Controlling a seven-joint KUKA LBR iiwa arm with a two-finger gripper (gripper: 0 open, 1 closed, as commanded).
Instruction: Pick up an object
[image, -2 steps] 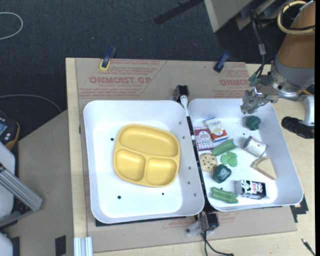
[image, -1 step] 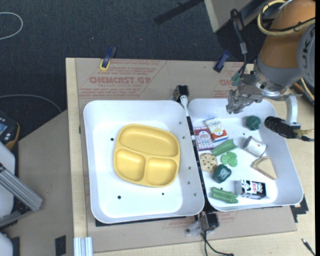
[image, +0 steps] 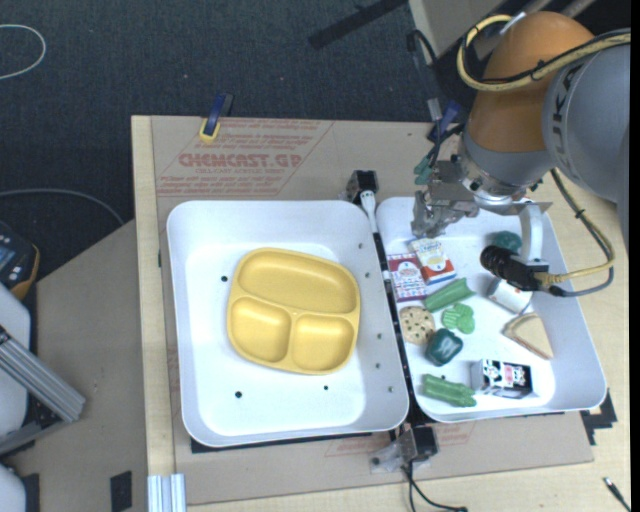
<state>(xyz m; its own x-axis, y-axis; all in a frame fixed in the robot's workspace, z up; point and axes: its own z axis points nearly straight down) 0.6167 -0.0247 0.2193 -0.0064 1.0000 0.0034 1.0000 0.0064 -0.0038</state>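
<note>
Gripper (image: 432, 222) is over the far left part of the right bin (image: 580, 345), directly above a small red and white carton (image: 434, 262). Cannot tell how its fingers stand; nothing is seen between them.

Landmark: the red and white carton.
- Just left of it, touching: a dark red packet (image: 403, 277) along the bin's left wall.
- Just nearer the camera: a green pickle-shaped piece (image: 446, 294), then a pale green ridged piece (image: 460, 318).
- Nearer and slightly left: a round cookie (image: 416, 322), with a dark teal block (image: 443, 346) beside it.
- Further toward the near rim: a green bean pod (image: 447, 390) and a black and white carton (image: 505, 376).
- Right of it: a tan wedge (image: 530, 335).

Left bin (image: 190, 240), well left of the carton, holds a yellow divided plate (image: 293, 309) lying flat near its middle.
</note>
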